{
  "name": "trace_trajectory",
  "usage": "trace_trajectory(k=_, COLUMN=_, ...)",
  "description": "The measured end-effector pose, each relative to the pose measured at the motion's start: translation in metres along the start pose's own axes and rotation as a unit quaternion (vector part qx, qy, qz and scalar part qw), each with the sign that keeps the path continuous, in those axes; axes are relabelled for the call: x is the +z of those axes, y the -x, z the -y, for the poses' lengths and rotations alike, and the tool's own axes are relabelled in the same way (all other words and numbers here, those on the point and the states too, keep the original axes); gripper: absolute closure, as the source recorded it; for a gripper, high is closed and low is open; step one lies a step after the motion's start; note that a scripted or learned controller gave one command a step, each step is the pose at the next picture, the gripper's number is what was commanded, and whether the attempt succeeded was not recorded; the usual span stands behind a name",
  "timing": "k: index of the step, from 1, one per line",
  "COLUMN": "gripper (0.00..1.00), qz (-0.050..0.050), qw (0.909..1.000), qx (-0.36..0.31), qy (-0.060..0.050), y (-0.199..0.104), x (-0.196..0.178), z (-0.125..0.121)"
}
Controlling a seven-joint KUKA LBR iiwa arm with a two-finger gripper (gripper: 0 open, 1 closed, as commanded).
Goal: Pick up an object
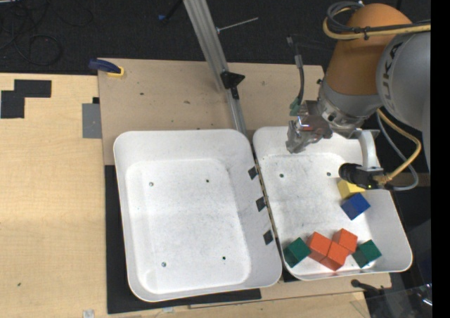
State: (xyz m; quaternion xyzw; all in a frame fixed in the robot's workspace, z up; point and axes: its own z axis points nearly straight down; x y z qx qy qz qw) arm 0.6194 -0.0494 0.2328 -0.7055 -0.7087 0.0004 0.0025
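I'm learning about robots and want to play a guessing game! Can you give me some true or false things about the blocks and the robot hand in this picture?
1. The blocks all sit in the right bin. True.
2. The gripper is holding the blue block. False: the gripper hangs over the bin's far end, apart from the blue block, with nothing between its fingers.
3. There are two green blocks, one at the left end of the cluster and one at the right. True.
4. The orange blocks lie in the left bin. False: they lie at the near end of the right bin, between the green ones.
5. A yellow block sits next to the blue block. True.
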Motion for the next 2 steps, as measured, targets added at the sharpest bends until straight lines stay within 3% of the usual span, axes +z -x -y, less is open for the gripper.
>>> trace_trajectory(k=2, gripper=1.0, qz=0.0, qw=1.0, qx=0.0, qy=-0.001, y=-0.103, x=-0.011, z=0.027)
